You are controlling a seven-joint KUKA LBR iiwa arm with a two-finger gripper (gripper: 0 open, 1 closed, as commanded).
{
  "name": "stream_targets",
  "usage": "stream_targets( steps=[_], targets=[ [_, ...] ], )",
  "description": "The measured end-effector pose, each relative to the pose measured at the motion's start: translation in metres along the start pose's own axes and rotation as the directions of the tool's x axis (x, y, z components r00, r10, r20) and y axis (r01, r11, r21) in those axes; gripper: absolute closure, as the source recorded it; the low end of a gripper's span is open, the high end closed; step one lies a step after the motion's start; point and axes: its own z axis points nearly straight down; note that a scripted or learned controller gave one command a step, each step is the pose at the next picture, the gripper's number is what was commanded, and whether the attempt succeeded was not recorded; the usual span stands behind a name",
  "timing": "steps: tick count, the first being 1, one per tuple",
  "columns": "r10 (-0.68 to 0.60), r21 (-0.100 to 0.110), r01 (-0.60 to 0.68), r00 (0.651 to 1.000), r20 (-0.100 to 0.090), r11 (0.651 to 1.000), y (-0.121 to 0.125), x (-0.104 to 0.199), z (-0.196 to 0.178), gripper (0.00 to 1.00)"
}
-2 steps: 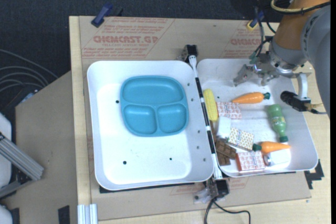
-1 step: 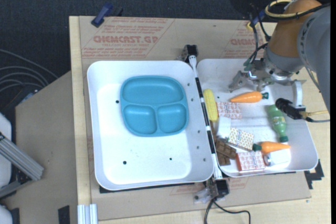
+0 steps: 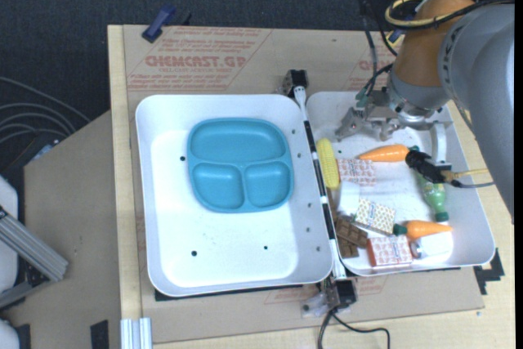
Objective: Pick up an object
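You are looking down on a pale wooden worktop [image 3: 245, 53] printed with red lettering, carrying 2 shallow white plastic bins side by side. The left bin [image 3: 163, 200] holds a light blue plastic divided tray [image 3: 239, 163] with 3 compartments, lying flat toward the far half of the bin. The right bin [image 3: 466, 245] holds the loose items: a yellow toy corn cob [image 3: 328, 162] lies lengthwise just beside the divider between the bins, an orange toy carrot [image 3: 384, 153] lies crosswise near the far end, and a second orange carrot [image 3: 426, 229] lies nearer the front right. Between them you see small patterned packets [image 3: 375, 214], a brown chocolate-bar-like piece [image 3: 350, 233] and a red and white box [image 3: 389, 252] at the front edge. A green item [image 3: 435, 197] lies by the right wall. The grey arm with its orange band [image 3: 425, 45] reaches in from the right, and its gripper [image 3: 369, 120] sits low over the far end of the right bin, just beyond the first carrot. You cannot tell how far the jaws are parted, nor whether anything lies between them.
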Motion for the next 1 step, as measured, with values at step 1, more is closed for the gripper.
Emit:
stream_targets(
  steps=[1],
  targets=[
    [0.002, 0.001, -0.002, 1.0, 0.002, 1.0, -0.014, -0.0245, 0.0002, 0.0]
  ],
)
